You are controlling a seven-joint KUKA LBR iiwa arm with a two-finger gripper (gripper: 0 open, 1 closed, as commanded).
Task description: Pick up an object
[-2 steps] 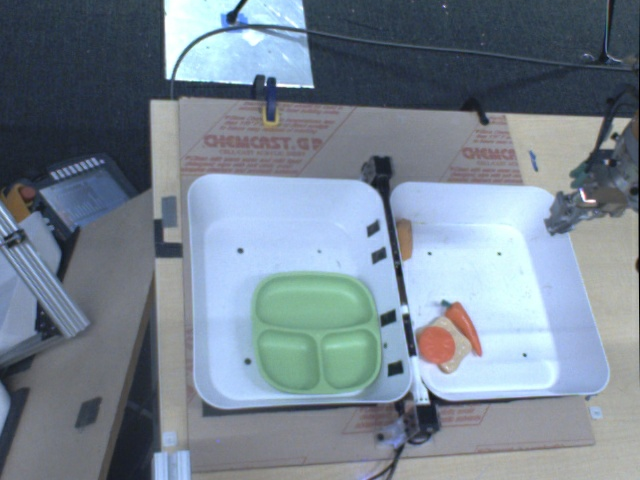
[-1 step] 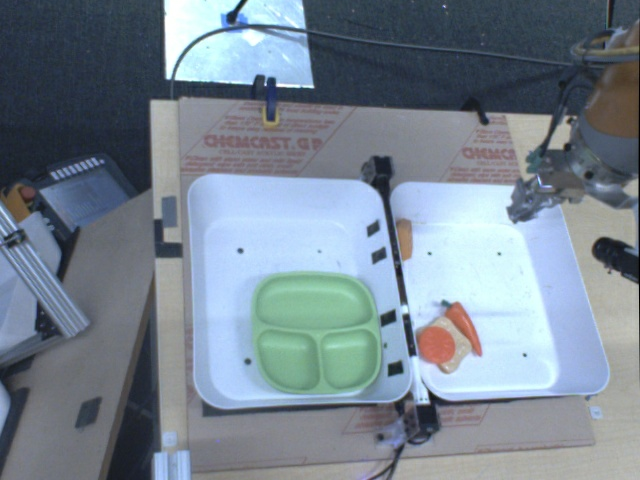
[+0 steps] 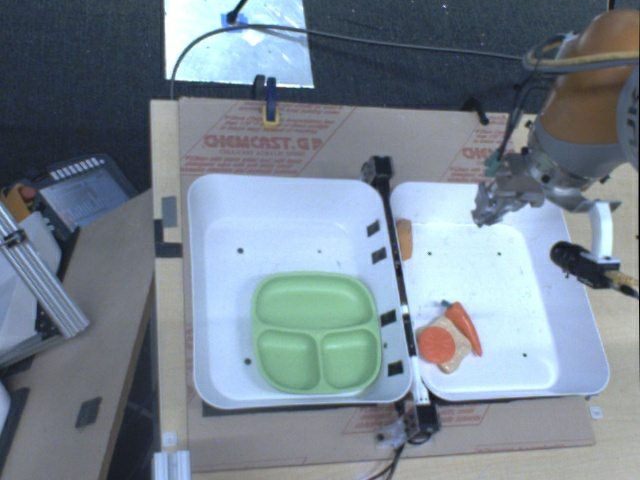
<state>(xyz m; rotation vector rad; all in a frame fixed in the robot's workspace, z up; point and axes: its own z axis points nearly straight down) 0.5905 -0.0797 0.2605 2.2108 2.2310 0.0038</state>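
Camera view, from above at a slant: the arm is reaching in from the right, and its gripper (image 3: pixel 487 211) is hanging over the far edge of the right bin (image 3: pixel 570 318), near that bin's back wall. Nothing is showing between or beneath its tip, so it is carrying no object; whether it is released or clenched cannot be told at this angle.

The candidate objects are lying well apart from the gripper. A toy carrot (image 3: pixel 463 327) is resting at the near left of the right bin, touching a round orange-red piece (image 3: pixel 436 343) that is sitting on a pale tan item (image 3: pixel 455 356). A small tan-orange piece (image 3: pixel 404 238) is lying against the divider (image 3: pixel 392 283) at the bin's far left.

The left bin (image 3: pixel 225 228) is holding a green compartment tray (image 3: pixel 316 331), sitting flat toward its near right.

Assessment: the pick is not yet done. No object is being lifted. Remaining, by my judgement: travelling over a chosen object, descending, closing and raising.
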